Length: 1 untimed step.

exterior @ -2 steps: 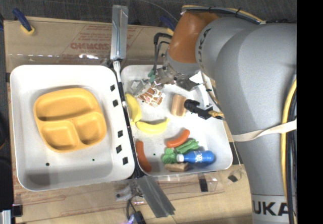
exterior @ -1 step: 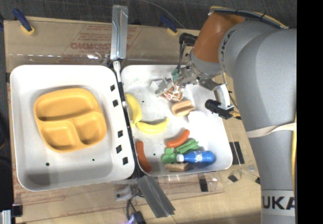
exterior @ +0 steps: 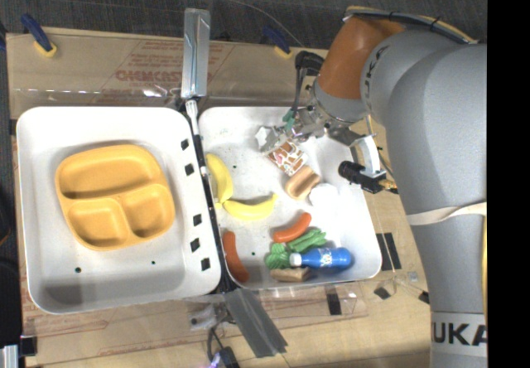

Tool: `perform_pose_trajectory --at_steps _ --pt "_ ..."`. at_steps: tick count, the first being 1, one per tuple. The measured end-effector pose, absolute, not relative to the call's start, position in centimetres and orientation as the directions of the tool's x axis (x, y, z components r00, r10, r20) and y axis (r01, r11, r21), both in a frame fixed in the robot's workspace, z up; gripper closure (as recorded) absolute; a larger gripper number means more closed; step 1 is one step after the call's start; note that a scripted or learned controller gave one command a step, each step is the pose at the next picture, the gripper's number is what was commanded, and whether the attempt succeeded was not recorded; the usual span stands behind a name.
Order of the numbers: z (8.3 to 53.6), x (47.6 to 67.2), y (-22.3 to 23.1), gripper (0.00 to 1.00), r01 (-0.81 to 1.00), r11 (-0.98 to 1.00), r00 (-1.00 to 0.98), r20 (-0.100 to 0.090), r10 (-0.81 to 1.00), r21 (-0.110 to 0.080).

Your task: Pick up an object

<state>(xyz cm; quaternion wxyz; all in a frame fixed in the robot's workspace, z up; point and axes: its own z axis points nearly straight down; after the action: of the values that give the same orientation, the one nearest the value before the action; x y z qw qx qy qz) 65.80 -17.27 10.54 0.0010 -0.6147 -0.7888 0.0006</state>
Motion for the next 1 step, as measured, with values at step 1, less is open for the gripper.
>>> perform_pose_trajectory --at_steps 1 --pt "17.92 65.96 -10.80 1.00 0.980 0.201 -0.201 -0.001 0.980 0.007"
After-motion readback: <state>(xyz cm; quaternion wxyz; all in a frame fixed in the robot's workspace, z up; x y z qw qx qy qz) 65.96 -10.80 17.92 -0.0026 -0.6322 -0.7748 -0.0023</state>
